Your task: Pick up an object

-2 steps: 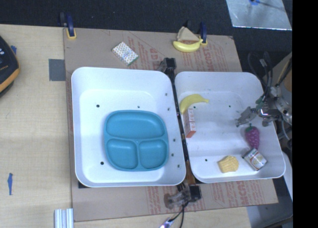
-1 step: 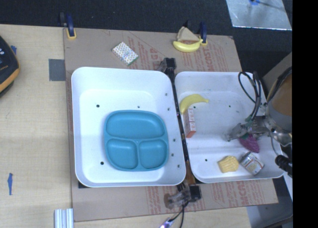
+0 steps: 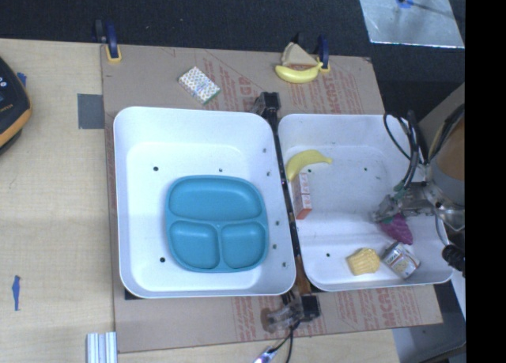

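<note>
Over the right bin (image 3: 340, 128), the arm reaches in from the right edge, its gripper (image 3: 389, 213) low near the bin's right wall, cables looping above it. The metal tip sits just above a purple object (image 3: 398, 229), and whether it touches that object cannot be made out. Whether the gripper is clenched or released is impossible to judge from this slanted look down; nothing can be seen grasped in it.

Staying in the right bin: a banana (image 3: 306, 163) lies near the upper left corner, curved, and just below it a small box (image 3: 303, 197) rests along the left wall. Down at the lower right, a yellow chunk (image 3: 363, 261) sits beside a small silvery can (image 3: 400, 261), the two close but apart. The purple object lies just above the can.

Across to the left bin (image 3: 130, 128): a blue divided plate (image 3: 216, 222) lies flat in the middle, one long compartment on top and two smaller ones below.

Outside the bins, on the cardboard sheet (image 3: 142, 77) under them, a small patterned packet (image 3: 198, 84) lies above the left bin, tilted. Further right along the top edge, a second banana (image 3: 296, 74) rests against a sandwich-like wedge (image 3: 299, 54). At the far left, a yellow and black device (image 3: 11, 104) pokes in on the wooden bench (image 3: 47, 195).
</note>
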Robot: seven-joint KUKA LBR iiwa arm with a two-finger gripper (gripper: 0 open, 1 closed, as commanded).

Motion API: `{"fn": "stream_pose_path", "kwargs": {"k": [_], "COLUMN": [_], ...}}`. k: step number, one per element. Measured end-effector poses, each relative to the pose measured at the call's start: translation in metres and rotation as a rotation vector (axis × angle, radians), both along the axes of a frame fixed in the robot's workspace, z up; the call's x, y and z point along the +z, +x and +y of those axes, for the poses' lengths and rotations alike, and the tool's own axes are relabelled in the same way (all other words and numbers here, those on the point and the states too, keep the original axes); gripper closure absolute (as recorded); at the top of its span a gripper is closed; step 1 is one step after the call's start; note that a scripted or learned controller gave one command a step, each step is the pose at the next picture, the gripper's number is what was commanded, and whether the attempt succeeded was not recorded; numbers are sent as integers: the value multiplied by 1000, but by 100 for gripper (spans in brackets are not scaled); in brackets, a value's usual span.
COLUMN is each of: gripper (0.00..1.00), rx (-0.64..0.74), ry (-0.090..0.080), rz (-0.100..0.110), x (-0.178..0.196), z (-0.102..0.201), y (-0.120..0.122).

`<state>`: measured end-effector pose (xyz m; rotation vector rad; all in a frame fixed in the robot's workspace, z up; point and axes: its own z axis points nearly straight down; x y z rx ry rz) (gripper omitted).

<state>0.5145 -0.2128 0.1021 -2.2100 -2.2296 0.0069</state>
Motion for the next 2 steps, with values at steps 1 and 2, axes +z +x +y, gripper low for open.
{"fn": "stream_pose_path", "kwargs": {"k": [1,2], "gripper": [100,100], "rx": [-2,-4], "ry": [1,3], "rz": [-2,-3], "x": [27,90], "z": [56,140], "y": [46,84]}}
